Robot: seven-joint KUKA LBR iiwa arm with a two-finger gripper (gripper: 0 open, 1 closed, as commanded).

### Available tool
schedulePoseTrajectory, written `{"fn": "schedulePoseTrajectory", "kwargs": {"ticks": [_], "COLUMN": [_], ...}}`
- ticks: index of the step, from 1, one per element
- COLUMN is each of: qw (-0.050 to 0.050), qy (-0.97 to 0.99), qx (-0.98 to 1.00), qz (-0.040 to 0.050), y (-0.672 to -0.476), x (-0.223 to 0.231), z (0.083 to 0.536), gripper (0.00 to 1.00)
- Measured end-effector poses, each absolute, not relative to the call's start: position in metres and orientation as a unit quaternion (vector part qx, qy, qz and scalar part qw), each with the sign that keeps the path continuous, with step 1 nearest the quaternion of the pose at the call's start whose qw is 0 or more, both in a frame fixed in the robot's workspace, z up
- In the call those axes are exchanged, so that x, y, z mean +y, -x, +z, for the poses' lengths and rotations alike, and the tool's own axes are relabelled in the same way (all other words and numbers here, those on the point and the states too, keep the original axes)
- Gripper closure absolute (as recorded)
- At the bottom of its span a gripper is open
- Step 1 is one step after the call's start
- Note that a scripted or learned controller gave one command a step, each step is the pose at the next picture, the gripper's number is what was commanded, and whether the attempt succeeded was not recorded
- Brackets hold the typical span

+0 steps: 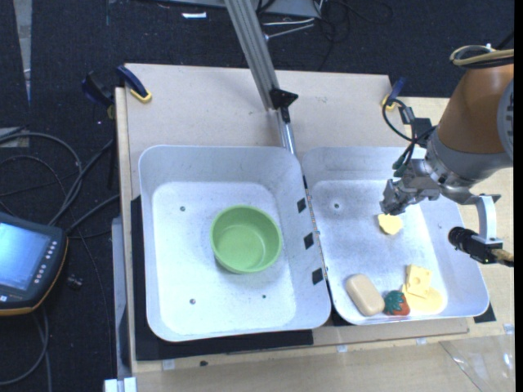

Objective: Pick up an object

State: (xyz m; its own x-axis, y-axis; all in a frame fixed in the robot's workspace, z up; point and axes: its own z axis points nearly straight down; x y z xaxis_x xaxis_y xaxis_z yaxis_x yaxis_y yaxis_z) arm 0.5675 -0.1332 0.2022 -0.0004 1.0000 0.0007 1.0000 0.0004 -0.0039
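One small yellow piece [391,224] lay in the right bin [351,170], just under and touching the gripper [392,207], whose grip I could not tell.

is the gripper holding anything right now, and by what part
Cannot be told: the gripper sits right above the small pale yellow piece in the right white bin.
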Motion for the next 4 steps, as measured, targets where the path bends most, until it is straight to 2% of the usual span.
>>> {"fn": "schedulePoseTrajectory", "kwargs": {"ticks": [2,3,4], "qw": [0.001,0.000,-0.002], "qy": [0.707,0.707,0.707], "qx": [-0.707,-0.707,-0.707], "qz": [0.0007,-0.0001,-0.0015], "y": [-0.561,-0.562,-0.565], "x": [-0.141,-0.141,-0.142], "z": [0.095,0.107,0.169], "gripper": [0.00,1.00,1.00]}}
